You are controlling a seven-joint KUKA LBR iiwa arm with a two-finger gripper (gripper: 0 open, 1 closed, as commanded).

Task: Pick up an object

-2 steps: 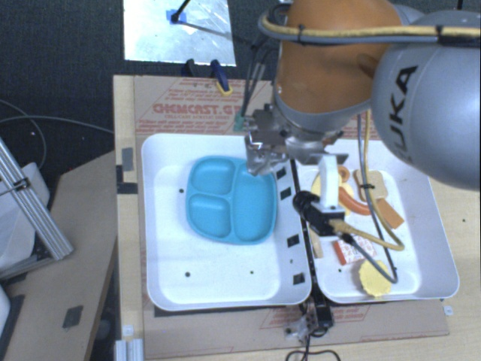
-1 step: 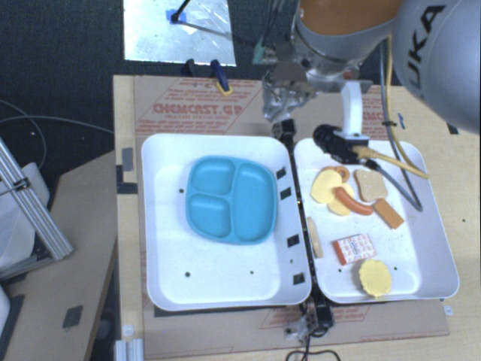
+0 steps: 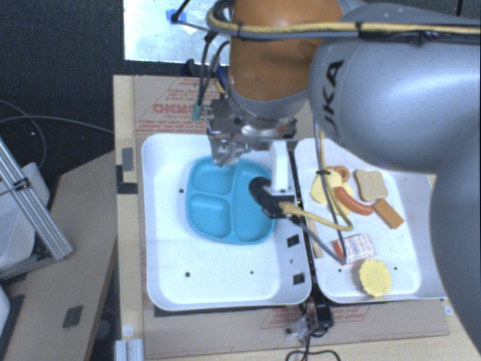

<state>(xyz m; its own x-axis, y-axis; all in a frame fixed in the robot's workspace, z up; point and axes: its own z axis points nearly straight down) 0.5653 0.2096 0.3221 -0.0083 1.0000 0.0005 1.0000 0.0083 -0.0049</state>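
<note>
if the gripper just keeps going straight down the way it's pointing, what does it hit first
Most likely the blue divided plate in the left bin: the gripper points down over the plate's far rim. Depth is hard to judge from this slanted view.

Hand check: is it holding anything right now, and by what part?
Cannot be told. The hand sits at the blue tray's far rim in the left bin, its tips hidden by the wrist.

Worktop point(image 3: 131, 224) bearing two white bins.
The left bin point(image 3: 169, 277) and right bin point(image 3: 409, 277) sat touching, side by side.
</note>
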